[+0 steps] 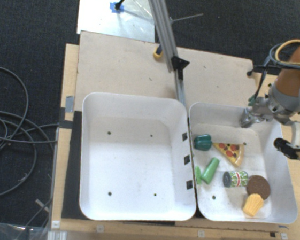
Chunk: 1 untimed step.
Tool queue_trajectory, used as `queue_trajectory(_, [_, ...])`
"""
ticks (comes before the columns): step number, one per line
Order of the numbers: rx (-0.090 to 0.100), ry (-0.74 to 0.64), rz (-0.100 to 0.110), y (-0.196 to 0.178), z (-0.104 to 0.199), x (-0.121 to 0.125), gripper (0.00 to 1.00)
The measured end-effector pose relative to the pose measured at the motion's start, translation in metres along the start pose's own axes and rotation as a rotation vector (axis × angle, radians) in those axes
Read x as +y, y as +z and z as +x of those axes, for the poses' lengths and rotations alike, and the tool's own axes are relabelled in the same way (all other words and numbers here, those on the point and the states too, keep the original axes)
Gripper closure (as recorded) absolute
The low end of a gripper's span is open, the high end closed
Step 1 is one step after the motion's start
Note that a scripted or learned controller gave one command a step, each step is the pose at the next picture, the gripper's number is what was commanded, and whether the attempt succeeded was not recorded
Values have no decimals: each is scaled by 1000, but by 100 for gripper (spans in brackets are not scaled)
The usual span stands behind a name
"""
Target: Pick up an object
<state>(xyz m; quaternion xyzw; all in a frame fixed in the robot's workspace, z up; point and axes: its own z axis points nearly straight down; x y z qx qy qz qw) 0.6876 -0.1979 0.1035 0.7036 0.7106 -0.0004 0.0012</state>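
Dark carpet all round, loose cables at the left, and a pale worktop carrying two shallow white bins side by side. The left bin has nothing to grab; every candidate sits in the right bin: a dark green cup-like piece by the divider, a toy pizza slice just beside it, a light green stick below, a small green-and-white can, a brown disc touching or nearly touching the can, and a yellow ridged piece just under the disc. The arm comes in from the right, and its hand hovers near the far rim of the right bin, above bare floor, apart from all the toys. The view is too small to tell how far the hand is spread; nothing appears to be in it. Risks as I judge them: a straight drop from here closes on empty plastic or clips the rim. The can, disc and yellow piece crowd together, so a descent there could nudge neighbours or pinch two at once. The pizza slice and disc lie flat, so they may slip out. The can could roll away.
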Motion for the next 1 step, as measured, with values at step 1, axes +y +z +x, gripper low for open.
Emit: queue_trajectory(1, [0, 5, -6, -46, 2, -1, 100])
